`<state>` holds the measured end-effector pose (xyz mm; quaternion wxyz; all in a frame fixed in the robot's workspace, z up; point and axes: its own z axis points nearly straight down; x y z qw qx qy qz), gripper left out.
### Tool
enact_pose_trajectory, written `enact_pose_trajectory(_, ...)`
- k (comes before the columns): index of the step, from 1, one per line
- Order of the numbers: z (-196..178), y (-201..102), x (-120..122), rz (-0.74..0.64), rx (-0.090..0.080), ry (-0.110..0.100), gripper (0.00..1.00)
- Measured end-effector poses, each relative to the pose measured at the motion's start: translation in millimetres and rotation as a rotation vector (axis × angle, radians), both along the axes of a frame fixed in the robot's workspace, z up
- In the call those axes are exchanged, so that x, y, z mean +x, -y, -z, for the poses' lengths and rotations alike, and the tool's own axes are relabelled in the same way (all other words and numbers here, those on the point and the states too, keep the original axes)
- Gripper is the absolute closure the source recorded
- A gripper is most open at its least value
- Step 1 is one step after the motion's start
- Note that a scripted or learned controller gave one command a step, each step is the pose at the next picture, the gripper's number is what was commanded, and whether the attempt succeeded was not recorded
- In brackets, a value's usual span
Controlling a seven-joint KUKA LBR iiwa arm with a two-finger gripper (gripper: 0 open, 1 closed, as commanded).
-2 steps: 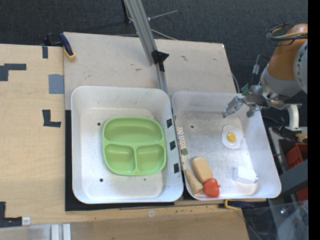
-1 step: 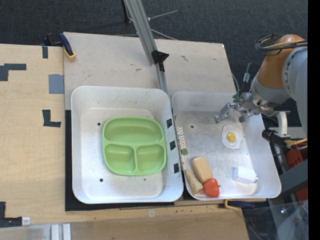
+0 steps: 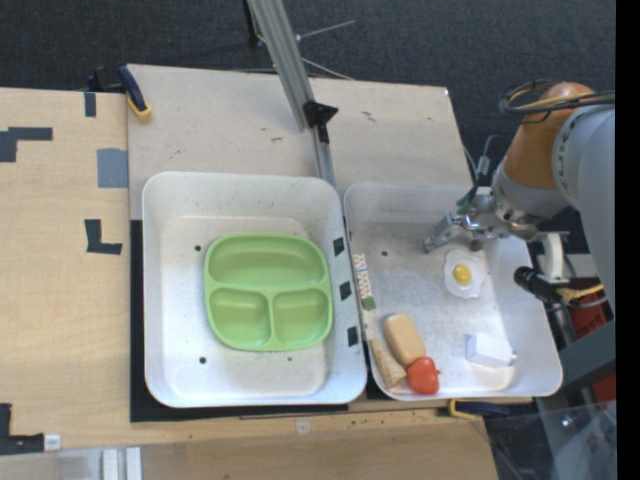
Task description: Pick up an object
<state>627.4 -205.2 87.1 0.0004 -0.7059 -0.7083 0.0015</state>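
Glossy white bins (image 3: 350,208), smooth green tray (image 3: 268,291)

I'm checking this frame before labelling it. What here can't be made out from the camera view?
- Gripper: too small and blurred to tell finger state.
- White object in the right bin: blends into the bin; identity unclear.
- Arm: cut off by the right edge.
- Bread roll: lower end hidden behind the tomato.

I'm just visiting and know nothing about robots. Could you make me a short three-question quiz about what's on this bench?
1. True or false: the green tray lies in the left bin.
2. Which item lies nearest the gripper? A) fried egg B) tomato C) white block
3. What rests against the tomato?

Key: 1 true; 2 A; 3 the bread roll.
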Motion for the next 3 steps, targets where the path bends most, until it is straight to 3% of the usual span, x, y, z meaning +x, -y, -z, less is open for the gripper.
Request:
enact_pose_trajectory(1, -12, 0, 1, -0.001, 0.0, 0.001, 1.0)
enact_pose_trajectory(3, -139, 4, 1, 0.002, -0.001, 0.009, 1.0)
